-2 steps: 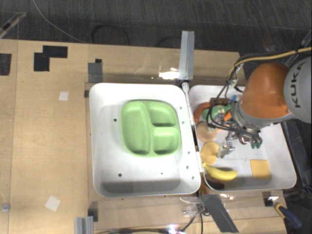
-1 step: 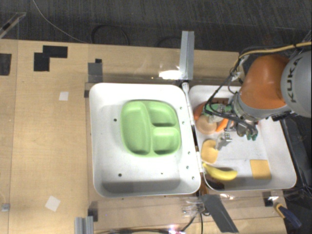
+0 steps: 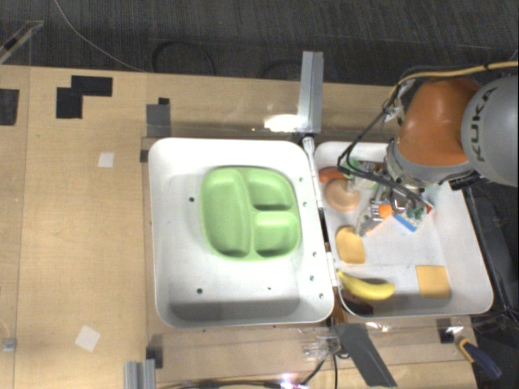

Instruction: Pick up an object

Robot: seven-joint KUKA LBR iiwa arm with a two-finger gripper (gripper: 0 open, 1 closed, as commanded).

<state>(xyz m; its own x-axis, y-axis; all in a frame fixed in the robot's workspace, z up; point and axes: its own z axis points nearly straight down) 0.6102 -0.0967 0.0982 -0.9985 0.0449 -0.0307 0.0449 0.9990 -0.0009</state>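
While the grey arm with its orange band [image 3: 434, 124] leans over the right-hand shallow white bin [image 3: 466, 254], the tool [image 3: 379, 214] hangs low among the things there; whether it is open or closed I cannot tell. Nearest lie a pale orange rounded piece [image 3: 350, 245] and a pinkish round object [image 3: 340, 194] (neither looks gripped). A yellow banana [image 3: 366, 286] and a tan block [image 3: 432, 279] lie well apart. Best to descend squarely over one piece, clear of the bin wall. The green divided tray [image 3: 247, 211] sits in the left bin [image 3: 174, 290].

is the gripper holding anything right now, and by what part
Cannot be told: the gripper hangs low in the right bin beside the orange piece, but no object visibly sits in it.
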